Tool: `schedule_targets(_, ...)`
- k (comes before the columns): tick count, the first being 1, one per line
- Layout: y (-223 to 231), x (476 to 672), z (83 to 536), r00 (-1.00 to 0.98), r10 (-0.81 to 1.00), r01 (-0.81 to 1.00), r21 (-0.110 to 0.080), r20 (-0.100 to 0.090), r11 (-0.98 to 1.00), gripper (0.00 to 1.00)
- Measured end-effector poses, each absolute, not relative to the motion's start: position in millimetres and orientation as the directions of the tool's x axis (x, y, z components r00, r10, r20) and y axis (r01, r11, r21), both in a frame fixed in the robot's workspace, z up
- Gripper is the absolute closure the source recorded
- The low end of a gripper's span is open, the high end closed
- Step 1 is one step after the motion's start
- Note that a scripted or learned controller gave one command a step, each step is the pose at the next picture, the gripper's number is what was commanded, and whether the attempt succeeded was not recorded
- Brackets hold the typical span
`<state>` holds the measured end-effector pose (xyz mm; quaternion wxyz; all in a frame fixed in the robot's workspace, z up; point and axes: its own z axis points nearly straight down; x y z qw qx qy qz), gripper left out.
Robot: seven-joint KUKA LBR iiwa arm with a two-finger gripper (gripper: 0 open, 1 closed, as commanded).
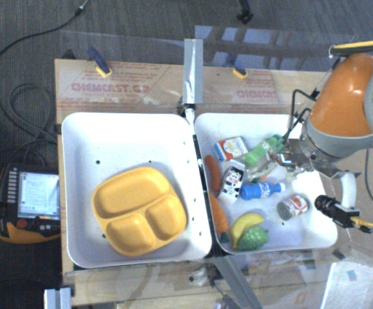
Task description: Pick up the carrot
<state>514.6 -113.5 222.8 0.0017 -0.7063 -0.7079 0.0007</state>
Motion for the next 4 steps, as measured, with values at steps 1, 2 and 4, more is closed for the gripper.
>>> schedule_targets(1, -100.3, 483.0, 133.0, -0.334, 0.942, 0.942, -0.003, 0.003, 0.334, 0.00)
schedule_targets(2, -132.0, 604.5, 178.7, -0.505, 0.863, 0.863, 0.001, 0.000, 0.505, 0.00)
schedule_targets(4, -150.0, 570.4, 90.2, -0.653, 0.757, 0.757, 0.010, -0.014, 0.653, 0.00)
